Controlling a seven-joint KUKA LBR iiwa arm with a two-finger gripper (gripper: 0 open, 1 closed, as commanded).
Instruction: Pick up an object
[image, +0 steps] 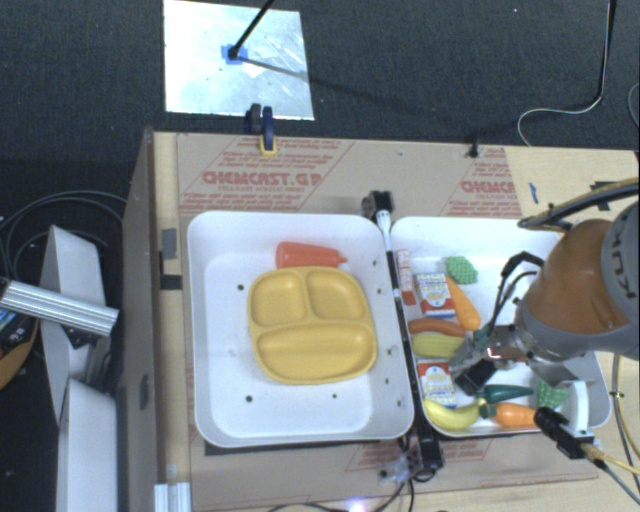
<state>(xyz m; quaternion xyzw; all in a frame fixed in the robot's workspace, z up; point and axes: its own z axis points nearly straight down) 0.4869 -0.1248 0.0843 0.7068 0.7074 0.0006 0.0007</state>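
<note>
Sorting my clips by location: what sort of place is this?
Probably a robotics lab bench: a robot arm over two white bins, toy food beside a yellow plate, loose cables on the floor.

The arm (585, 290) runs off the picture's right edge, and its bulk covers the right part of the right bin (500, 232), hiding whatever lies beneath. The gripper (478, 365) is a dark blur among the toy food; whether its fingers are apart or closed cannot be told. Print on the small cartons (432, 288) is too small to read. A green item (549, 394) shows only partly under the wrist.
</note>
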